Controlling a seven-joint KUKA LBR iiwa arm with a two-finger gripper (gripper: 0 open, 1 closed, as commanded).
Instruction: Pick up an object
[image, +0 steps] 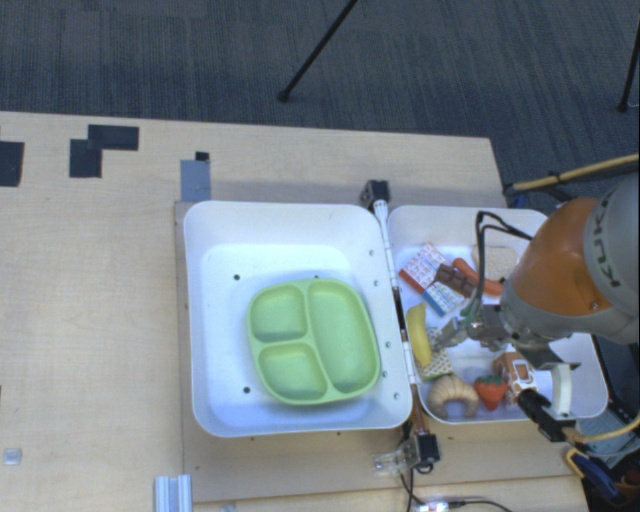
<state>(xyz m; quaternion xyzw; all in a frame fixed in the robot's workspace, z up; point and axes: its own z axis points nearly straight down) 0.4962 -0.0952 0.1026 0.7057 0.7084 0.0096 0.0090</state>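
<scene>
Hovering over the right bin (596, 392), end effector (462, 332) grip unclear; no legible labels.

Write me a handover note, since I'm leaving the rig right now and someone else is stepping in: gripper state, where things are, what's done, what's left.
Gripper: low over the right bin, among the clutter; whether it grips anything cannot be told from this view.
Right bin holds the candidate objects: a yellow banana by its left wall, a croissant at the front, a red item beside it, and a patterned packet towards the back.
Left bin holds a green divided plate.
Done: arm is down in the right bin.
Left: confirm a grasp, then lift an object clear.
</scene>
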